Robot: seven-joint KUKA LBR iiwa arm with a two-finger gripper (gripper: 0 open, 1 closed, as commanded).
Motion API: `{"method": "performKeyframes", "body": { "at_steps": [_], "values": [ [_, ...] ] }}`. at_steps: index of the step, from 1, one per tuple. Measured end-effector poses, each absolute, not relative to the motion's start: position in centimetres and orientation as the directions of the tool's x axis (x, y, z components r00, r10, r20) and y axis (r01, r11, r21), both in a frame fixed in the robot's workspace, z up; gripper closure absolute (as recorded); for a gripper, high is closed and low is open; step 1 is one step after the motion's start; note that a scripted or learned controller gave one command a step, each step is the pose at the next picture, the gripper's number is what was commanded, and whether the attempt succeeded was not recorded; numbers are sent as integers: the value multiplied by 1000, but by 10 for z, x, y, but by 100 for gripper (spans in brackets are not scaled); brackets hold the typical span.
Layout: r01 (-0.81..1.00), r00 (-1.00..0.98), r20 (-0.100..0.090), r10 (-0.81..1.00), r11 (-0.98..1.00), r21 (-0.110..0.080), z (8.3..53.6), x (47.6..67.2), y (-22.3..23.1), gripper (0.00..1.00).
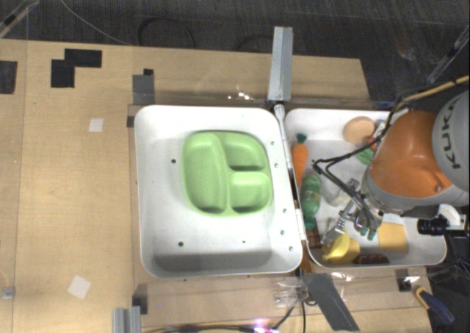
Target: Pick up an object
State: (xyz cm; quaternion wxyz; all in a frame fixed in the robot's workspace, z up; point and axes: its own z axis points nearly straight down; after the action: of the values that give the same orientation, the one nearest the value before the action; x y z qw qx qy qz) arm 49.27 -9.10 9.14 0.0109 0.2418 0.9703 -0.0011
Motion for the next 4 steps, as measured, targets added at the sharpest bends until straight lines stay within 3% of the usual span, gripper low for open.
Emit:
{"method": "performKeyframes", "body": {
  "at_steps": [2, 3, 4],
  "values": [
    [539, -842, -22, 539, 842, 3, 91, 492, -91, 0],
    [533, -845, -39, 533, 846, 12, 105, 498, -89, 100],
    [455, -890, -20, 455, 890, 10, 225, 510, -55, 100]
  ]
}}
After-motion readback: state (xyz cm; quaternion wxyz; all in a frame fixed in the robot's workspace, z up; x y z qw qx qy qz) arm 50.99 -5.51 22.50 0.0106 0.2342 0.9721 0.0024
